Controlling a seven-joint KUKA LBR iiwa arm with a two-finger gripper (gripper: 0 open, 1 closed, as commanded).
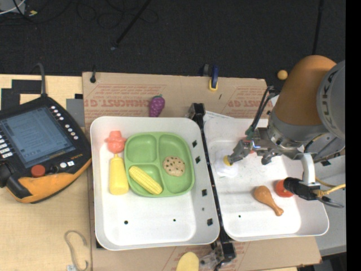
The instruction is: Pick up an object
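Two bins, one target: I'm eyeing the drumstick.
It's lying in the right bin, long axis slanting, nearer the camera than the fingers; their spread I cannot tell.

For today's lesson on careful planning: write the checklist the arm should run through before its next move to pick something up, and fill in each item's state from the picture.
1. Something to pick lies in the right bin: chicken leg on the floor. Ok.
2. Chicken leg lies apart from the red piece. Ok.
3. Claw is over the right bin, near a small yellow bit. Ok.
4. Claw open or shut: cannot tell.
5. Claw holds something: cannot tell.
6. Green plate with corn and cookie sits in the left bin, away from the claw. Ok.
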